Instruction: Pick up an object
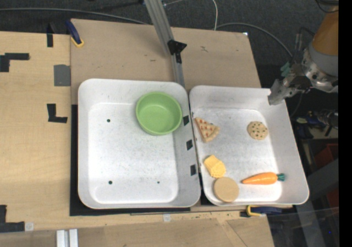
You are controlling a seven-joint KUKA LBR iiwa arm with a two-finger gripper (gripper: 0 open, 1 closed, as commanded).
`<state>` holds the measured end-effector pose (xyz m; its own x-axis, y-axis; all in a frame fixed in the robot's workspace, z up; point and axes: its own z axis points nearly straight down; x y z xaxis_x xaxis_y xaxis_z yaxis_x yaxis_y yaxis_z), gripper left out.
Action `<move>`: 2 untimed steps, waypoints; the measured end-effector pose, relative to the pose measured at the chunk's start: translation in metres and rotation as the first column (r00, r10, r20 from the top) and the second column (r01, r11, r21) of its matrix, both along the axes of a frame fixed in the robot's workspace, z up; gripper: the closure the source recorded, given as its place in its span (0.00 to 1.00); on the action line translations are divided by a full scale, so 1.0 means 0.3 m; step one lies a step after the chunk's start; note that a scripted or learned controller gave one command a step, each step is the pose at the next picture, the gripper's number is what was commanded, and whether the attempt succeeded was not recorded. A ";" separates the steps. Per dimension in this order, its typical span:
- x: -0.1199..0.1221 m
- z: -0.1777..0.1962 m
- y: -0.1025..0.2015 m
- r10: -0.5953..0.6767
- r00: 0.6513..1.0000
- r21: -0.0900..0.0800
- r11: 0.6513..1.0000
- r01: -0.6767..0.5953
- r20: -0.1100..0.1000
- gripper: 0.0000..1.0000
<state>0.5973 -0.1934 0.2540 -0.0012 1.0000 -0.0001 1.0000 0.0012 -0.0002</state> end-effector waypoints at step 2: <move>-0.086 0.014 0.348 0.004 1.000 0.002 1.000 -0.004 -0.003 1.00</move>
<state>0.5715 -0.0890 0.2582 -0.0054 1.0000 0.0015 1.0000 0.0054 -0.0028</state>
